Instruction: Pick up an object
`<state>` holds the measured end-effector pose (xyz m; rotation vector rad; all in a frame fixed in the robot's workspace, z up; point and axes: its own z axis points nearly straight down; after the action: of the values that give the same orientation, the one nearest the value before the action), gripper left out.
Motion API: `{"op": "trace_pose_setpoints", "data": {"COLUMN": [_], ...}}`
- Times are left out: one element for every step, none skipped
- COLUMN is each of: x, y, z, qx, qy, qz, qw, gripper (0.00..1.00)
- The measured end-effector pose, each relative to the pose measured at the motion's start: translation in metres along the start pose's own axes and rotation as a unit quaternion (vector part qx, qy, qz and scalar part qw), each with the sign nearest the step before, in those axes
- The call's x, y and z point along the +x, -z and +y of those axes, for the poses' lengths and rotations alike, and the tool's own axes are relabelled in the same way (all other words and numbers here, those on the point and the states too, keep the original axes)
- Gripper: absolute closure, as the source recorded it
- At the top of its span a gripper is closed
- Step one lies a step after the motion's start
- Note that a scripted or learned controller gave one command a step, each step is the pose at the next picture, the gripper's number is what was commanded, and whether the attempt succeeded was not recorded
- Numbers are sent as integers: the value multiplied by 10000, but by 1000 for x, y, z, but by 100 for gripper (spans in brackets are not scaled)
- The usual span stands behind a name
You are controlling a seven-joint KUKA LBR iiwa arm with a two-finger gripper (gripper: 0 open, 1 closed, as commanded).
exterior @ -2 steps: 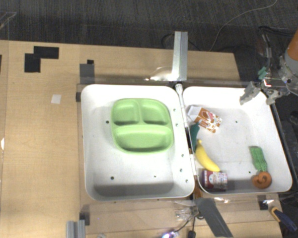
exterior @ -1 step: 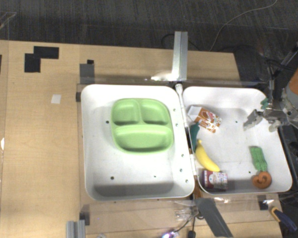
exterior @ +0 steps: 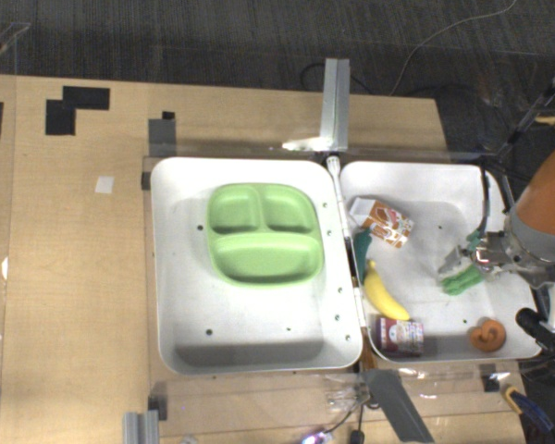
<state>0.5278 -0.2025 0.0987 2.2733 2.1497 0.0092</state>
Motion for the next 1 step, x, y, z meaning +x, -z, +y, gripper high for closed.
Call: {"op": "trace_pose_setpoints", "data": {"x": [-3], "y": [-7], "z": [-21], "qx": [-35], "qy": [209], "qz": [9], "qw": [9998], "gripper": [0]}}
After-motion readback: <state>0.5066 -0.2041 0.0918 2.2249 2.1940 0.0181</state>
